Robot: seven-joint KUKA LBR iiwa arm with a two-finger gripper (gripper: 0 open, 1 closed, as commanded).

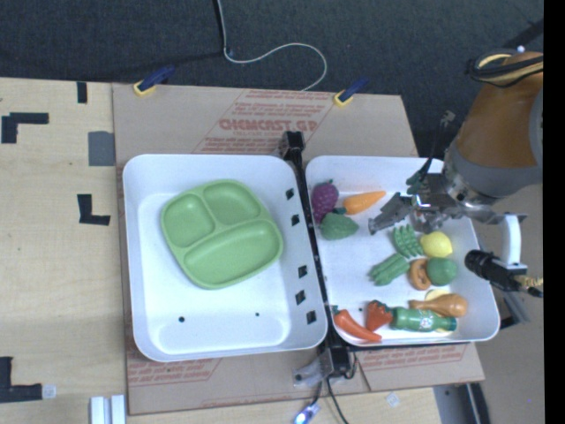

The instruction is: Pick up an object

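I see the gripper [387,220] low over the right bin [353,168], near its middle and toward the far edge. Its two dark fingers [381,212] are spread apart and nothing sits between them. The grey arm [494,140] comes in over the bin's right edge.

Just beyond the fingertips, toward the far edge, lies a carrot [363,202]. To its left, against the bin's left wall, a bunch of purple grapes [324,196] sits with a green leafy piece [338,227] touching it on the near side.

On the near side of the gripper I see a green ridged vegetable [393,259], and beside it, toward the right edge, a lemon [436,245] — touching a green round fruit [443,270] and an orange slice [418,276].

Along the near edge lie a red pepper [350,324], a strawberry [378,314], a green bottle [424,321] and an orange pear-shaped piece [441,304] — all close together.

The left bin [150,246] holds a green divided plate [222,232] toward its far half.
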